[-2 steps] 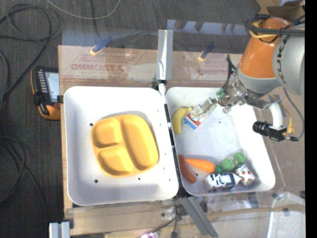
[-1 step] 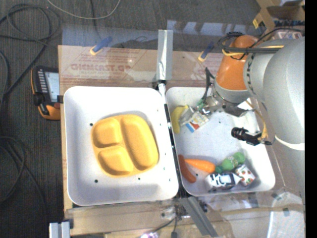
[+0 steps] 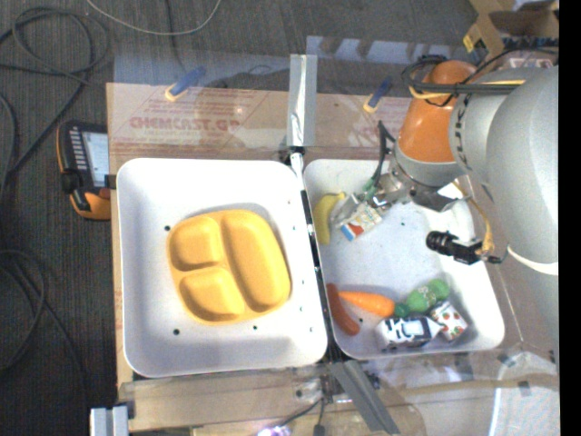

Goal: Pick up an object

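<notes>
Left of the white right bin (image 3: pixel 472 330) lies a yellow-orange divided tray (image 3: pixel 229 263). Inside that bin: a yellow banana (image 3: pixel 323 217), an orange carrot (image 3: pixel 368 302), a green toy (image 3: pixel 427 295), and a black-and-white patterned toy (image 3: pixel 406 331).

**Right bin crowded at its edges, open in the middle**

The right bin (image 3: pixel 472 330) has a bare stretch of white floor through its centre, between the cluster at the top left and the row along the bottom. At the top left, a yellow banana (image 3: pixel 323 216) lies against the dividing wall, with a small carton (image 3: pixel 361 221) just beside it, and the pincer (image 3: pixel 381 192) sits right over that corner. Along the bottom edge a carrot (image 3: pixel 368 303), a red sausage (image 3: pixel 342 311), a green toy (image 3: pixel 427 294) and two small printed boxes (image 3: pixel 422 328) lie close together, leaving little gap between them. The arm (image 3: pixel 508 153) covers the bin's right side. In the left bin (image 3: pixel 145 189), a yellow divided tray (image 3: pixel 229 263) takes the centre; bare floor rings it.
</notes>
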`<state>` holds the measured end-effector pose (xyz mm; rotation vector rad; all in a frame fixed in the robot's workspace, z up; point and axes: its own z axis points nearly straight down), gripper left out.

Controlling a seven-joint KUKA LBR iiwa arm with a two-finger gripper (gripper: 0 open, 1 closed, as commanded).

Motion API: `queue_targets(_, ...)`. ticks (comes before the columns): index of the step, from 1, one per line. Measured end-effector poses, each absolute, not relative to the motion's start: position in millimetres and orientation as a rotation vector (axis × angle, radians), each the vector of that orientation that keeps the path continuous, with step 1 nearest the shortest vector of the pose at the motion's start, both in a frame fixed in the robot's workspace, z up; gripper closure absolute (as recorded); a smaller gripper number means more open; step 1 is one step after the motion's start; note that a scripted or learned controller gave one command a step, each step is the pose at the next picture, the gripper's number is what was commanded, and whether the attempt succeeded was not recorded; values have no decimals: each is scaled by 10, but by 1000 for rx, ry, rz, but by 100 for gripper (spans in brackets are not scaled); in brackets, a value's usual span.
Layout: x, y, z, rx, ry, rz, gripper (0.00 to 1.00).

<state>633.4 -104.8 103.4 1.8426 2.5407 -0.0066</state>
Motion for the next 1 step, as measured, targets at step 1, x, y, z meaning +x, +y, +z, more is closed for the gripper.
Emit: queue_targets(1,6629,-680,1906,1858,2531,-2,100)
